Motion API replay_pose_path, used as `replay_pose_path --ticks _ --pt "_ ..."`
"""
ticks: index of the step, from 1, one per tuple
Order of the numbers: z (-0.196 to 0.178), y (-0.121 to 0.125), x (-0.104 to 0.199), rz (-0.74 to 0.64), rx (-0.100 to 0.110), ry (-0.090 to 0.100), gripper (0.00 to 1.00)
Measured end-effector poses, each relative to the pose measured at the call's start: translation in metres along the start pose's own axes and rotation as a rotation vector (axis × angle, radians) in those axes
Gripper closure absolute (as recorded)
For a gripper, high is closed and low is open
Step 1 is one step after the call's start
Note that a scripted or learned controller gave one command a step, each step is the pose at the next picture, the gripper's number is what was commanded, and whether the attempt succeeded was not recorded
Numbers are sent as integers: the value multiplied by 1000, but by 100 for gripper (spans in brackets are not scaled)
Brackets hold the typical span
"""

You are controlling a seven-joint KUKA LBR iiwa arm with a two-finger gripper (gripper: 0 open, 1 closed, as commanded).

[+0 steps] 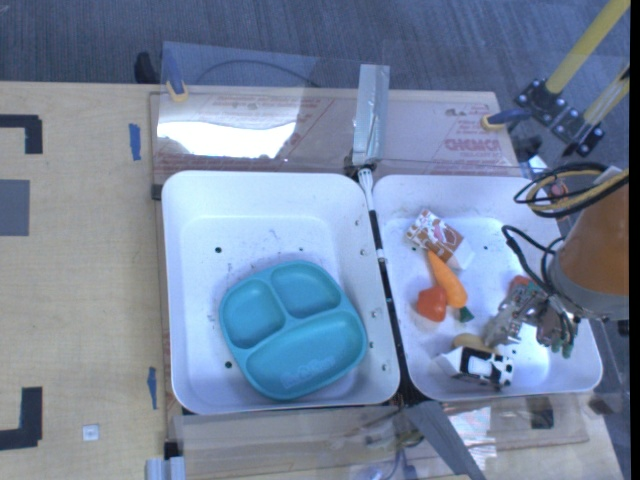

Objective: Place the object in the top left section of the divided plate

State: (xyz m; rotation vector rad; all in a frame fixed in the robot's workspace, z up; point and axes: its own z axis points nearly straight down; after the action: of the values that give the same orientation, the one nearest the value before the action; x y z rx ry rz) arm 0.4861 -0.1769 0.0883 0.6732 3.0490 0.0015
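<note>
Cow toy (487, 366) sits just under your gripper (508, 320) in right bin (585, 368); can't tell its opening or any hold.

Arm (600, 248) in from right, wrist low, fingers (510, 320) pointing left.

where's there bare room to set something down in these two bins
Left bin: bare floor behind the blue divided plate and along its left wall; the plate's three sections are bare too. Right bin: crowded around the carrot, carton, cow toy and gripper.
</note>
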Motion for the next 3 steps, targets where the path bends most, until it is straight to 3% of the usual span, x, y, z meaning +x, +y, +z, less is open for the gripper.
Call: replay_pose_path --ticks 2,3 --pt "0 -4 -2 -738 -1 -2 100" --pt "0 -3 -7 -884 -5 4 100"
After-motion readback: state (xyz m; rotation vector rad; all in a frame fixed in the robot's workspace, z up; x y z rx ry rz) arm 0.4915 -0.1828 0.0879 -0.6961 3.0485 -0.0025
